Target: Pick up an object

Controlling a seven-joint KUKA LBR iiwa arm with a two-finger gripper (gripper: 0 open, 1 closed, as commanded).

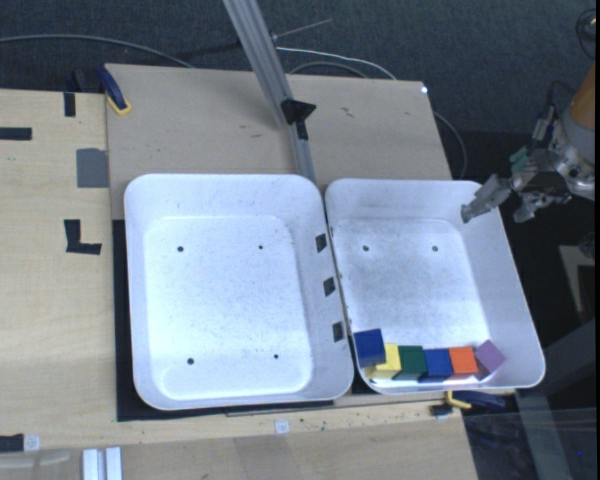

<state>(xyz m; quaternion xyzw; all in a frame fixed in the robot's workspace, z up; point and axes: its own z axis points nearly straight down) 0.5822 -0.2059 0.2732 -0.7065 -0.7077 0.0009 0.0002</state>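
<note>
The bench [230, 98] carried two white bins side by side. The left bin [225, 193] lay at about 9 o'clock from the right bin [500, 258]. The arm [580, 118] came in at 3 o'clock, and its pincer [500, 200] hung over the right bin's 2 o'clock rim; whether it was spread or pressed together could not be told. A row of blocks sat along the right bin's 6 o'clock wall: a blue block [369, 345] stacked on a yellow one [384, 367], then green [411, 359], blue [438, 362], orange [463, 360] and purple [490, 355], well apart from the pincer.
</note>
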